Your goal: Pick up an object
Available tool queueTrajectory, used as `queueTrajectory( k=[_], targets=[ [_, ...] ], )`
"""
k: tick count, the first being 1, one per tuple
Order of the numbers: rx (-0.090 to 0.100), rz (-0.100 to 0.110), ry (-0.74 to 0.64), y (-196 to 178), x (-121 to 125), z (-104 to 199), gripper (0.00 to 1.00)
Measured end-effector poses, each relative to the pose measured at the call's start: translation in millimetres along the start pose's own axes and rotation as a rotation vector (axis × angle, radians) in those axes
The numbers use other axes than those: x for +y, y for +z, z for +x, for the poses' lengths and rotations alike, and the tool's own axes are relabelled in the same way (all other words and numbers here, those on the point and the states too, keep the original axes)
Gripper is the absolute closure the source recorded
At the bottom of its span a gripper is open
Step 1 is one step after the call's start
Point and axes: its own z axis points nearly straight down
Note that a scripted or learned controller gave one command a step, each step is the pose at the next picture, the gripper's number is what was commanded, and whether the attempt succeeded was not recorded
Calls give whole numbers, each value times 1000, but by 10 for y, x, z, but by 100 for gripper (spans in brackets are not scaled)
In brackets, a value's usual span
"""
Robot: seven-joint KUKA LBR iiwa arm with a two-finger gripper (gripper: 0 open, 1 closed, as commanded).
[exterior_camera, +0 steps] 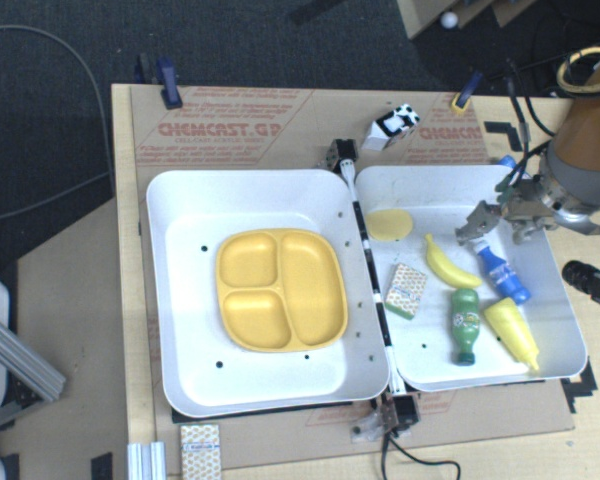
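Observation:
The right bin (570, 308) holds a banana (450, 265), a blue bottle (504, 274), a green bottle (465, 325), a yellow squeeze bottle (513, 333), a small patterned box (407, 290) and a flat yellow disc (389, 225). My gripper (500, 224) hangs over the bin's upper right part, just above the blue bottle's top end and to the right of the banana. Its fingers (475, 225) are spread open with nothing between them.
The left bin (175, 268) carries a yellow divided plate (280, 290). A black-and-white item (393, 125) lies on the cardboard behind the bins. Clamps and cables sit along the bench's far edge. The arm's orange band (590, 133) rises at the right.

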Motion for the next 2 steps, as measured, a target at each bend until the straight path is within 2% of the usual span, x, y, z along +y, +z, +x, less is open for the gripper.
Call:
queueTrajectory(
  k=[1,2],
  targets=[
    [0,-1,-1,1009,205,311,0],
    [-1,-3,0,905,209,308,100]
  ],
)
